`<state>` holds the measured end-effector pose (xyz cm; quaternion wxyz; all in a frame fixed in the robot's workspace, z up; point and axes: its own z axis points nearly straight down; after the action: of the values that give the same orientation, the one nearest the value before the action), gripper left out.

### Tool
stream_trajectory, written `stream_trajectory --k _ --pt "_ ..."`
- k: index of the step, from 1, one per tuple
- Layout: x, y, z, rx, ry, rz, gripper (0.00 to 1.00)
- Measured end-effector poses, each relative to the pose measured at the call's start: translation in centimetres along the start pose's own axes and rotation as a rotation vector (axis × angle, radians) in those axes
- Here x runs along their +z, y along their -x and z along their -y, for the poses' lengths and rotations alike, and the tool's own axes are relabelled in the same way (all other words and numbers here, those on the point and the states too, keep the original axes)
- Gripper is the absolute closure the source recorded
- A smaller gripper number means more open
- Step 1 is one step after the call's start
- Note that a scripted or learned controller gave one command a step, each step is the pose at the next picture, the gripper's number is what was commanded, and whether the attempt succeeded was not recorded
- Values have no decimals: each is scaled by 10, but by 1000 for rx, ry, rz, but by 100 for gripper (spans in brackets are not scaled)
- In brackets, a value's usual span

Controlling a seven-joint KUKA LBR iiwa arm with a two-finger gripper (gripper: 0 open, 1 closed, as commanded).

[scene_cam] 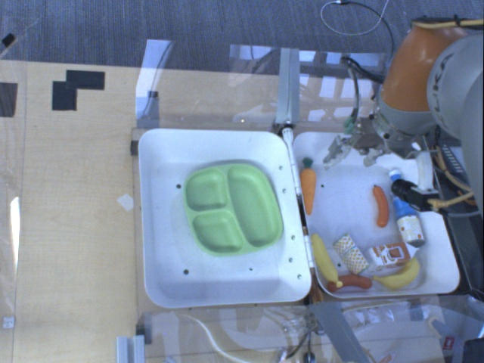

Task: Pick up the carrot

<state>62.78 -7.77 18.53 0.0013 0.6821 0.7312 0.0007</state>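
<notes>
The carrot (308, 189) is orange with a small green top and lies upright along the left wall of the right bin (454, 267). My gripper (353, 148) hovers over the bin's far part, up and to the right of the carrot and apart from it. Its two fingers are spread open with nothing between them.
The right bin also holds a red sausage (380, 205), a small bottle (407, 216), two bananas (324, 257), a carton (389, 255) and a patterned block (350, 253). The left bin (162, 278) bears a green divided plate (231, 208). Cables run behind the bins.
</notes>
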Motion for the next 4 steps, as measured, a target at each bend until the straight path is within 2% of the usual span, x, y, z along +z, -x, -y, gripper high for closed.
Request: stream_trajectory --k 1,2,3,4 --pt "88 9 4 193 1 3 0" --pt "78 7 3 186 2 2 100" --pt "-60 78 78 241 0 0 100" --pt "-47 47 108 727 -7 1 100"
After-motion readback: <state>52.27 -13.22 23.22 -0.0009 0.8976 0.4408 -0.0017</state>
